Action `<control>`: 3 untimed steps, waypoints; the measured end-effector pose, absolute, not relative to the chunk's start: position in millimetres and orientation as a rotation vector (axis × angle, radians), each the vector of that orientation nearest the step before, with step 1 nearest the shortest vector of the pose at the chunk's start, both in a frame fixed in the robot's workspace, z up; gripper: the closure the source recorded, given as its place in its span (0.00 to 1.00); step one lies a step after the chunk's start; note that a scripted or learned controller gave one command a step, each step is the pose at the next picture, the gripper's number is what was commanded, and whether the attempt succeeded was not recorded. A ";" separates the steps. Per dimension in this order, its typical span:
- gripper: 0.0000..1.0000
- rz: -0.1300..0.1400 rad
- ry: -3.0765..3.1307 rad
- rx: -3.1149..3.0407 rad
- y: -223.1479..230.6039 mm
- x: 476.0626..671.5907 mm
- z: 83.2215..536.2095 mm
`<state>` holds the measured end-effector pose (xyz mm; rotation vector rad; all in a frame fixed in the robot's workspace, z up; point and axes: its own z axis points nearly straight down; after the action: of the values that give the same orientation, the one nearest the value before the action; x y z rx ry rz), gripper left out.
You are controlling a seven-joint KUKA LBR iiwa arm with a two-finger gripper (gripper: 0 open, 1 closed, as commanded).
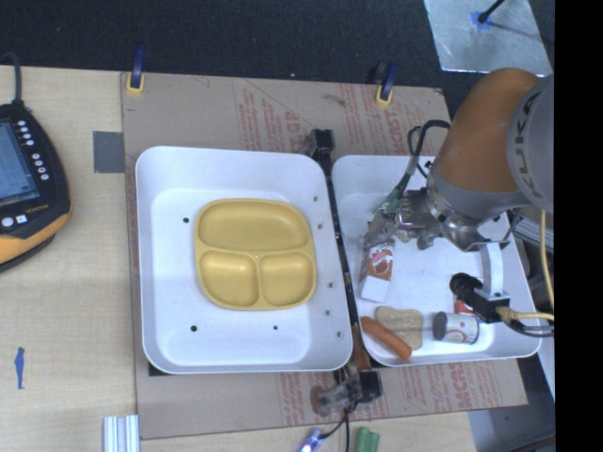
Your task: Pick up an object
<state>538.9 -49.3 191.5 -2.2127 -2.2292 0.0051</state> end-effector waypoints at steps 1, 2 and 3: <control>0.00 0.002 -2.224 -2.216 -15.0 588.0 191.8; 0.00 0.006 -2.224 -2.216 -49.0 540.3 191.5; 0.00 0.002 -2.223 -2.217 -27.9 590.5 192.0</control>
<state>590.5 -27.9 192.0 -2.2168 -2.2228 0.0018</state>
